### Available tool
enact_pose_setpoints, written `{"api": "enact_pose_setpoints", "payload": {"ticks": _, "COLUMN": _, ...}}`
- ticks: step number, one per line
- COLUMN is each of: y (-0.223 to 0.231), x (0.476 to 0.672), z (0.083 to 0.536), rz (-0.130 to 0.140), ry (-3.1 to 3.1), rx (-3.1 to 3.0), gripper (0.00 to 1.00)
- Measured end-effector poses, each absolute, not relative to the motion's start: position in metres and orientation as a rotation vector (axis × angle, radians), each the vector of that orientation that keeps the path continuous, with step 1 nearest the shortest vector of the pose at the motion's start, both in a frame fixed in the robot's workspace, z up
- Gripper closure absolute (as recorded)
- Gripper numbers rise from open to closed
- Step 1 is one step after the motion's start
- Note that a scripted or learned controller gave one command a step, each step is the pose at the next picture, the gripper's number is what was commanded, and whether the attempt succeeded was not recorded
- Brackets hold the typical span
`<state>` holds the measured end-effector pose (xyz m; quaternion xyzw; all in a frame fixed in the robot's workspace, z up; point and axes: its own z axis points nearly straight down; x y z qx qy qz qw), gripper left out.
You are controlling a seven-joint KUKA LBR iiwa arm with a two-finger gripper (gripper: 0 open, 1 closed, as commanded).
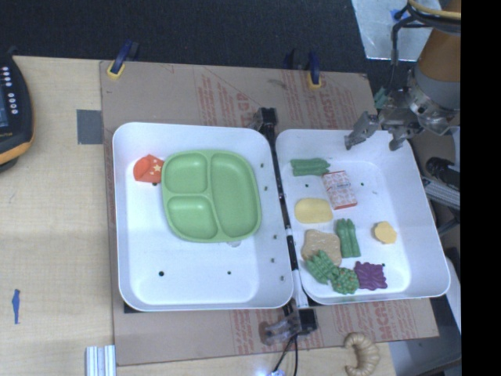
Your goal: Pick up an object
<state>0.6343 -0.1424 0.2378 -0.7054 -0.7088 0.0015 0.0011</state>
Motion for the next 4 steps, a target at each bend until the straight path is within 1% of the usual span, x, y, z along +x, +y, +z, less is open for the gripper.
{"api": "enact_pose_setpoints", "payload": {"ticks": 1, "y": -0.098, "x": 0.598, "z": 0.088, "rz": 0.007, "ry": -2.234, "rx": -2.215, "gripper": 0.0}}
{"api": "enact_pose_setpoints", "payload": {"ticks": 2, "y": -0.143, "x": 0.532, "z": 0.097, "rz": -0.005, "ry": -2.231, "rx": -2.226, "gripper": 0.0}}
{"api": "enact_pose_setpoints", "payload": {"ticks": 3, "y": -0.154, "x": 0.498, "z": 0.096, "rz": -0.007, "ry": -2.237, "rx": -2.225, "gripper": 0.0}}
{"api": "enact_pose_setpoints", "payload": {"ticks": 4, "y": -0.196, "x": 0.526, "z": 0.136, "rz": 0.0, "ry": -2.226, "rx": -2.223, "gripper": 0.0}}
